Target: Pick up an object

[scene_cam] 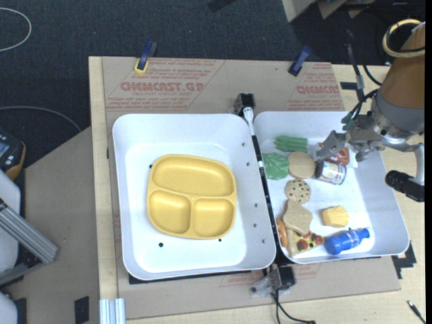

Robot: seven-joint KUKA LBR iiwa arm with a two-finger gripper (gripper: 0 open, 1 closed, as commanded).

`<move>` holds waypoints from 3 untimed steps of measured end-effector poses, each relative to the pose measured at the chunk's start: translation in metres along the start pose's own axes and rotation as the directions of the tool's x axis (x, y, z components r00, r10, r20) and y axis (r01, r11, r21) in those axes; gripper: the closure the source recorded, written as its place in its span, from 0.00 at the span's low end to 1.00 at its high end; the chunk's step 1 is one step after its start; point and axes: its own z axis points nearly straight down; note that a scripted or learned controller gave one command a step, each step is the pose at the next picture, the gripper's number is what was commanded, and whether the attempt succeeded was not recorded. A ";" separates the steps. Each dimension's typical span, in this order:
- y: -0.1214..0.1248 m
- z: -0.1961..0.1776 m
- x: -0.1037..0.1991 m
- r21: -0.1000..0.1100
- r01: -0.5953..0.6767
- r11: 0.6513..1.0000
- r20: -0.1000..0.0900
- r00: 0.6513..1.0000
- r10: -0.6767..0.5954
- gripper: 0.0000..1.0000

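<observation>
My gripper point(332, 148) hangs over the upper middle of the right bin point(385, 211), on the grey arm with its orange band coming in from the right. Directly below it lies a small can point(333, 173) with a red and white label, tilted on its side. The gripper is right at the can's upper end, and whether they touch cannot be seen. Several toy foods lie to the left and below: a green pod point(291, 142), a green leaf point(275, 165), a tan bun point(302, 165), a cookie point(297, 191), a toast slice point(297, 217), a yellow cheese wedge point(335, 216) and a blue bottle point(346, 240).
The left bin point(128, 181) holds a yellow divided plate point(192, 196). A pizza slice point(304, 241) and a carrot piece point(281, 231) lie at the right bin's lower left corner. Black clips sit on the seam between the bins, one at its top point(244, 103) and one at its bottom point(283, 277).
</observation>
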 end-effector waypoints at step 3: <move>0.011 0.083 -0.006 -0.017 0.004 1.000 0.004 1.000 -0.004 0.00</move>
